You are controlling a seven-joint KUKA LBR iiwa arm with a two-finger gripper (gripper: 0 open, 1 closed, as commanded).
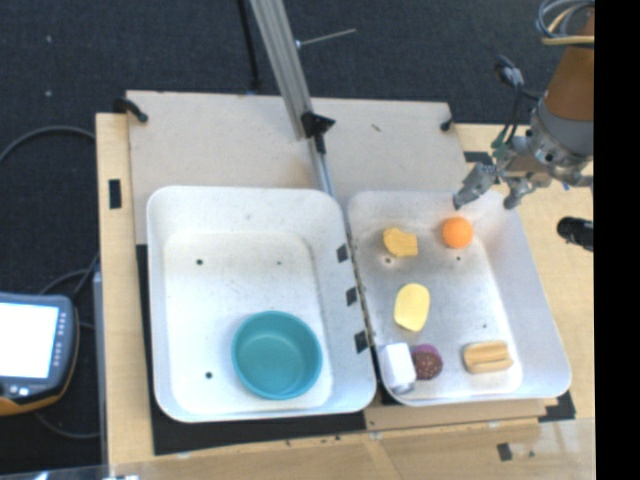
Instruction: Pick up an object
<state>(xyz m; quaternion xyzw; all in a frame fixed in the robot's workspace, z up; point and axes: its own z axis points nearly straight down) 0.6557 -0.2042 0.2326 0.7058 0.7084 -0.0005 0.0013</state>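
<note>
The right bin (pixel 520 268) holds several small objects: an orange ball (pixel 457 232), a yellow block (pixel 400 242), a pale yellow oval piece (pixel 412 307), a dark red ball (pixel 428 362), a white cylinder (pixel 398 365) and a tan block (pixel 487 356). My gripper (pixel 492 190) hangs over the bin's far right corner, open, with nothing between its fingers. It sits up and to the right of the orange ball, apart from it.
A teal bowl (pixel 277 354) rests in the left bin (pixel 180 268) near its front. A slanted metal rail (pixel 285 58) runs from the top down to the gap between the bins. A tablet (pixel 30 353) lies off the bench at left.
</note>
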